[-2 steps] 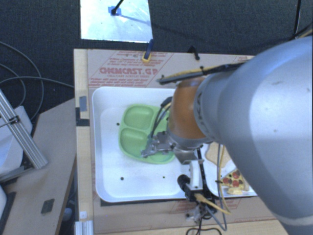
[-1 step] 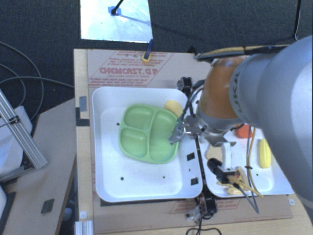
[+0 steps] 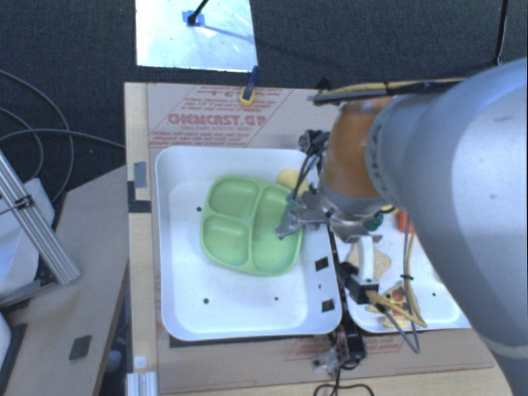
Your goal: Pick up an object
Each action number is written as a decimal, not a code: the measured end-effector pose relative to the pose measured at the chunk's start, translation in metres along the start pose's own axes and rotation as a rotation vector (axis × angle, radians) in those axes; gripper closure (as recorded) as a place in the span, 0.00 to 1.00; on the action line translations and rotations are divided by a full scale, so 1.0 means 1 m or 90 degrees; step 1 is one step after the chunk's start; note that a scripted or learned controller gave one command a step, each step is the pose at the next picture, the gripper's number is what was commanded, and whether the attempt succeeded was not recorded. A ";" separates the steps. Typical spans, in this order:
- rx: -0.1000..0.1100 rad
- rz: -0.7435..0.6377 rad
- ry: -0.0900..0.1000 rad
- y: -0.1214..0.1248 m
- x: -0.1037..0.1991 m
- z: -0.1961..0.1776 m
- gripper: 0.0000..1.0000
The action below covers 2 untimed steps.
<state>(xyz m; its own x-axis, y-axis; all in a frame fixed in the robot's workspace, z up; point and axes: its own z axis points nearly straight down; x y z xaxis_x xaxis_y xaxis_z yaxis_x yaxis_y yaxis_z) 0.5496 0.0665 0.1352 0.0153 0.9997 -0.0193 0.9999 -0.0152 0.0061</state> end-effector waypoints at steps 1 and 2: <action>0.000 0.004 -0.013 0.000 -0.012 -0.008 1.00; 0.000 -0.005 0.010 0.005 -0.098 -0.050 1.00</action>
